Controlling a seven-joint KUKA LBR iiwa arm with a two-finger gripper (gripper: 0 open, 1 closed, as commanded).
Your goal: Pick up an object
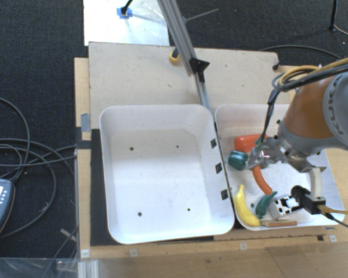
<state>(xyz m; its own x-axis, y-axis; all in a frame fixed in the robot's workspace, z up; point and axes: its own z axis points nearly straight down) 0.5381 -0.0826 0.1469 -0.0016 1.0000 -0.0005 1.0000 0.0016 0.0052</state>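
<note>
The right bin (pixel 232 117) holds several objects. A red-orange block (pixel 245 141) lies near the middle, with a teal cylinder (pixel 238 160) just below it. An orange carrot-shaped piece (pixel 263 182) lies below the gripper. A yellow banana (pixel 245 206) rests by the bin's left wall, next to a green piece (pixel 265 202) and a black-and-white item (pixel 286 205). My gripper (pixel 260 155) hangs low over the bin, between the red-orange block and the carrot piece and right of the teal cylinder. The wrist hides what is beneath it.
The left bin (pixel 162 172) stands beside the right one, sharing a raised edge (pixel 220 167). A grey slanted pole (pixel 182 33) rises from behind the bins. A thin brown stick (pixel 278 223) lies on the right bin's front rim. Cables lie on the floor at left.
</note>
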